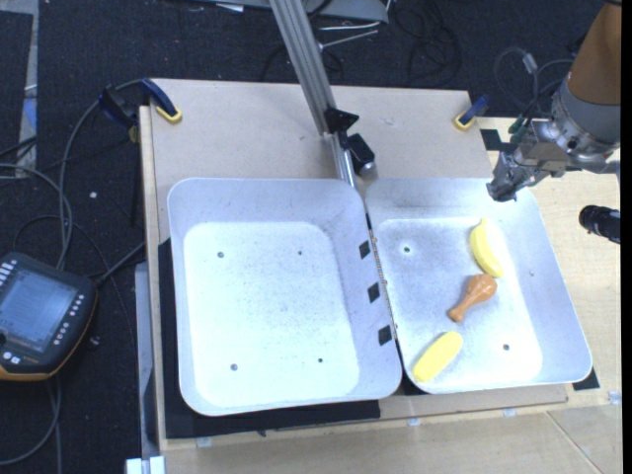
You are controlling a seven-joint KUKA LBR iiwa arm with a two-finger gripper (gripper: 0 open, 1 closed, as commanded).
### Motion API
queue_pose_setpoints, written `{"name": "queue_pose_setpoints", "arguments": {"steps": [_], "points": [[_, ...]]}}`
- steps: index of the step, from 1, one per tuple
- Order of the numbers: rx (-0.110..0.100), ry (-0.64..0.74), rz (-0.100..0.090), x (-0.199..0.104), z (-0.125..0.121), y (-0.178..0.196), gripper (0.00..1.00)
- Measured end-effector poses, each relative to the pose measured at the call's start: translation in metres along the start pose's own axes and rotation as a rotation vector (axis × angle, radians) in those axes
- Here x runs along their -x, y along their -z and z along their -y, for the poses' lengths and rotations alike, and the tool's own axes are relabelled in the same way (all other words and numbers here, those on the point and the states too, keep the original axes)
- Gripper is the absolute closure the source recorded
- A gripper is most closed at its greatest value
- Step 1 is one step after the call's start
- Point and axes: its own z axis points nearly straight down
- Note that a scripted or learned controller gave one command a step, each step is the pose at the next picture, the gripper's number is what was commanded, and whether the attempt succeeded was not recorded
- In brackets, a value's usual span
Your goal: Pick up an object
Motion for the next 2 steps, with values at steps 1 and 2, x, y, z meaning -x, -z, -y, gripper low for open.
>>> {"name": "queue_pose_setpoints", "arguments": {"steps": [1,2], "points": [[-0.004,0.003,-0.002,-0.053,0.003,-0.011,1.0],[-0.003,0.004,-0.001,-0.106,-0.007,-0.01,1.0]]}}
